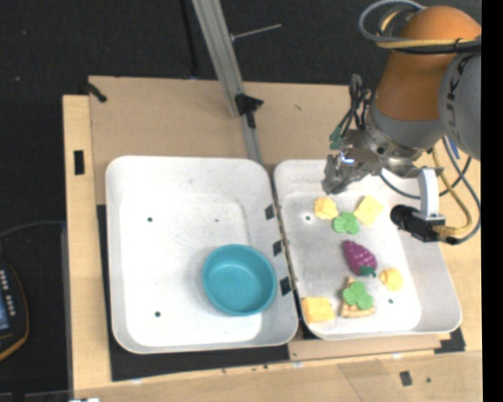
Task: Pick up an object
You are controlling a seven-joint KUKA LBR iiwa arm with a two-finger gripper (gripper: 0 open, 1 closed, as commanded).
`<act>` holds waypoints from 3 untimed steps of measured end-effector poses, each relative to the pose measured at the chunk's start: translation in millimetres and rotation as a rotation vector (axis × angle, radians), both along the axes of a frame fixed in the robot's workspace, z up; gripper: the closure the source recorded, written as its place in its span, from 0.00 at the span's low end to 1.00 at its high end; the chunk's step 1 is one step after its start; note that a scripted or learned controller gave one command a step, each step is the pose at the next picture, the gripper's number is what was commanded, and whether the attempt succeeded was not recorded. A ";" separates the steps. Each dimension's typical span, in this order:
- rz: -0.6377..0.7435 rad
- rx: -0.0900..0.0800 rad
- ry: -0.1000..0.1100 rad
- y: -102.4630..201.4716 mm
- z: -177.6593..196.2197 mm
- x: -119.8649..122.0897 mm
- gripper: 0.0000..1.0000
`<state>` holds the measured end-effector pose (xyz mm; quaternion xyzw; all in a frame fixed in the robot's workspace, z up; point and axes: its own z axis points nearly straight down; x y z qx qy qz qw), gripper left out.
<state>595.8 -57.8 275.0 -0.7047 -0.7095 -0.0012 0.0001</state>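
Claw (339, 177) first: you can see it hang low over the top of the right bin (436, 308), but you cannot tell its state. Going left to right, 1 blue bowl (237, 278) sits in the left bin (142, 191). Just under the claw lies a yellow piece (325, 208), with green bits (347, 223) and purple grapes (360, 257) nearby. You look to be at the reaching step. Next, drop straight down on that yellow piece.

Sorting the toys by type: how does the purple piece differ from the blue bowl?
The purple piece is small, knobbly and solid; the blue bowl is much larger, smooth and hollow. The purple piece lies in the right bin among other toys; the blue bowl sits alone in the left bin.
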 end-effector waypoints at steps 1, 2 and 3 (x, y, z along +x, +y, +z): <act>-0.002 0.000 0.001 49.9 2.8 -11.2 1.00; -0.001 -0.002 0.002 89.3 -12.2 -21.4 1.00; -0.003 -0.001 0.001 133.6 -12.3 -34.8 1.00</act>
